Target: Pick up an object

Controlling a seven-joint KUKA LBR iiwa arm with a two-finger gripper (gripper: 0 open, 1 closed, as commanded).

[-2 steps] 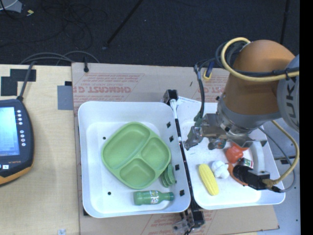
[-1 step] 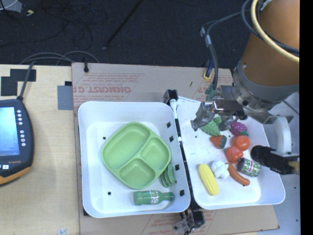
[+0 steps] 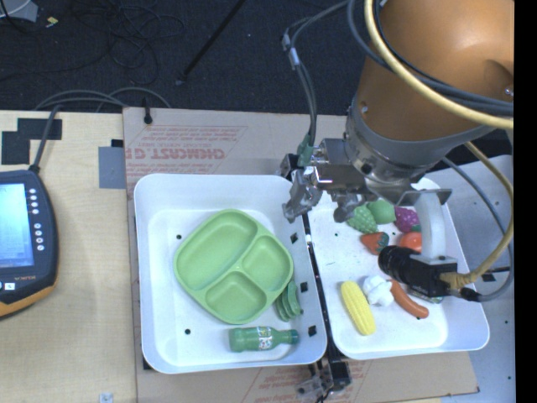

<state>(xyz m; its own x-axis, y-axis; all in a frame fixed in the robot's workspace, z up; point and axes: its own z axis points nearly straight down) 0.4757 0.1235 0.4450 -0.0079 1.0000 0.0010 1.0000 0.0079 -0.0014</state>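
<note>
My gripper (image 3: 319, 207) hangs over the divider between the two bins, at their far side, open with nothing between its fingers. The right bin (image 3: 470, 338) holds a yellow corn cob (image 3: 358, 307), a white garlic bulb (image 3: 377, 290), a red-orange chili (image 3: 411, 302), an orange carrot piece (image 3: 373, 242), a green bumpy fruit (image 3: 363, 219), a purple piece (image 3: 407, 218) and an orange piece (image 3: 410, 242). In the left bin (image 3: 155, 225) lie a green divided plate (image 3: 233, 265) and a green bottle (image 3: 262, 338) on its side.
A small dark green ridged piece (image 3: 290, 300) leans by the plate's right edge. A teach pendant (image 3: 18, 235) rests on the bench at far left. The arm's big orange and grey body hangs over the right bin's far end.
</note>
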